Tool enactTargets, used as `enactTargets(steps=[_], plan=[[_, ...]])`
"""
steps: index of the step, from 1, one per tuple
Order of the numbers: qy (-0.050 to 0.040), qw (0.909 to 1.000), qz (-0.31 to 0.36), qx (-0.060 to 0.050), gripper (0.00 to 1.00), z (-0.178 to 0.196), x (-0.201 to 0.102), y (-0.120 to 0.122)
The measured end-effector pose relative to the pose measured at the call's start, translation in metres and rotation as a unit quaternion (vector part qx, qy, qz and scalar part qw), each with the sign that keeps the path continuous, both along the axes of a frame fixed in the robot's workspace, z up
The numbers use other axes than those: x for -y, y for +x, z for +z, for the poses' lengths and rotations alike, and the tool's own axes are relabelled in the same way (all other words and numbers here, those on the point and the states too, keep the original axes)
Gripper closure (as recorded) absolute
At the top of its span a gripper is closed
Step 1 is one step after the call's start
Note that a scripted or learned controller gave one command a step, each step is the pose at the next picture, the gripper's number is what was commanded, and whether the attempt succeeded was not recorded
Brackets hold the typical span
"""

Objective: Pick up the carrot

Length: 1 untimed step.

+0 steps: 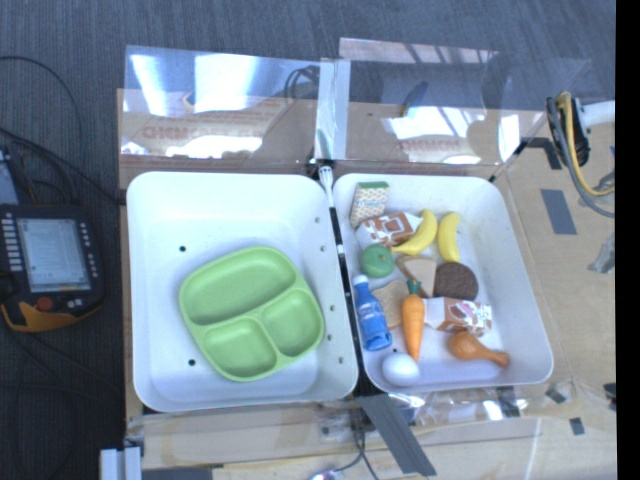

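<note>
the carrot point(413, 323) is lying in the right bin point(520, 268), in the lower right part of the frame, its green top pointing up the picture and its orange tip pointing down toward the white egg point(400, 369). nothing is lifting it; it is resting among the other toy foods, so the pick is not yet done.

neighbours are crowding it. the blue bottle point(371, 315) is lying just beside it on the left, a wrapped packet point(460, 315) is touching or nearly touching it on the right, and the drumstick point(476, 348) is sitting lower right of it. above it a slice of bread point(418, 269) and a dark round cookie point(456, 280) are sitting close to the leafy end. further up, two bananas point(437, 232), a green apple point(377, 261) and a small checkered box point(369, 202) are filling the upper part of the bin.

the left bin point(160, 208) is holding a green divided plate point(252, 311), well apart from the carrot.

at the right edge of the frame, upper part, a bit of the rig with yellow cabling point(572, 143) is showing above the desk point(580, 298). i cannot tell how the hand is standing from here.

judging by this, the whole task is left: approach, descend over the carrot, close across its narrow body, lift. the tight spacing on both sides is looking like the main difficulty.
</note>
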State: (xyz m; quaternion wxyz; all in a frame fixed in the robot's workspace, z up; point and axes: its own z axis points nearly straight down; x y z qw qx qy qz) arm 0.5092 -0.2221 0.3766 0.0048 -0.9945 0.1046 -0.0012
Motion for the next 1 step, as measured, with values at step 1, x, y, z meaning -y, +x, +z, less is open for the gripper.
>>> enactTargets(steps=[1], plan=[[-0.0053,1.0000,0.004,0.001,0.00,-0.2718,-0.0048,-0.0052]])
